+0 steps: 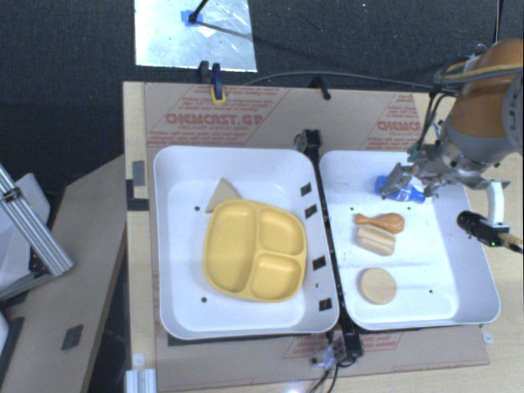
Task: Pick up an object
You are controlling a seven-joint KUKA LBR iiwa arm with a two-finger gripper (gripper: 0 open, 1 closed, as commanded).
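At the gripper (407, 178): not possible to tell if open or closed, seen from above at a slant. Hangs low over the far left part of the right bin (471, 297), directly over a blue piece (400, 190). Blue piece visible at the lower edge of the gripper, touching it or just under it; held or only lying on the bin floor, cannot tell.

Nearer in the same bin, three more things in a loose column: an orange-brown drumstick (381, 221) lying on its side, just below it a tan roll (376, 240), close or touching, and further to the front a round tan disc (378, 286), apart from the roll.

Above the gripper, the arm (491, 97) with the orange band, reaching in from the right.

In the left bin (176, 301), a yellow plate (254, 250) with three compartments, and a tan wedge (221, 193) at its far left corner, partly under or against the rim.

Under both bins, a brown board (246, 109) with red print.
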